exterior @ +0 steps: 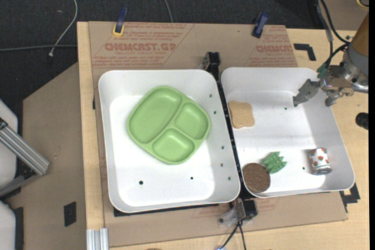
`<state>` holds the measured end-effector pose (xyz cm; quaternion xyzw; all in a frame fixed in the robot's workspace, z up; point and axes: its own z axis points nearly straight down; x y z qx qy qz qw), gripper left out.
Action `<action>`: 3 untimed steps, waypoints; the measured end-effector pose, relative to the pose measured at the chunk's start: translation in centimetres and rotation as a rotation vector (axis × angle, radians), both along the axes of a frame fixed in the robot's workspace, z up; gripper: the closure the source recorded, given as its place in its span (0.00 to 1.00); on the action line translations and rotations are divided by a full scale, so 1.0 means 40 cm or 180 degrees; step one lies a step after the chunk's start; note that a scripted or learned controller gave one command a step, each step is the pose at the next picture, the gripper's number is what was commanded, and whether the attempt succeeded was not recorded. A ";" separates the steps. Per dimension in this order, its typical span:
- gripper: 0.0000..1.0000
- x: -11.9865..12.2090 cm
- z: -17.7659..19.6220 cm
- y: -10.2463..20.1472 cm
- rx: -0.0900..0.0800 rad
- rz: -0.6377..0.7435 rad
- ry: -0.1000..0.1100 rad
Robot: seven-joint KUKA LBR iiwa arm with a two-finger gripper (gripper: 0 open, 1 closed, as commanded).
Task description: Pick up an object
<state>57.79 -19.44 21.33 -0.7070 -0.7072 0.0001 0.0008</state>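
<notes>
We see our arm point(358, 50) come in from the right, over the far right corner of the bench. Our gripper point(319, 91) hangs at its end with both fingers spread apart, nothing between them.

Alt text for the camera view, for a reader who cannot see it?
The gripper, fingers open, hovers over the right bin, which holds a tan slice, brown disc, green leafy toy and small can. The left bin holds a green divided plate.
</notes>
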 end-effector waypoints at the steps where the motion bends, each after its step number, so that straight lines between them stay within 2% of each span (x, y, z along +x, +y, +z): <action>1: 0.00 0.000 0.000 0.000 0.0000 0.0000 -0.0001; 2: 0.00 -0.013 -0.110 0.017 0.0001 0.0000 0.0002; 3: 0.00 -0.011 -0.268 0.024 0.0008 0.0001 0.0019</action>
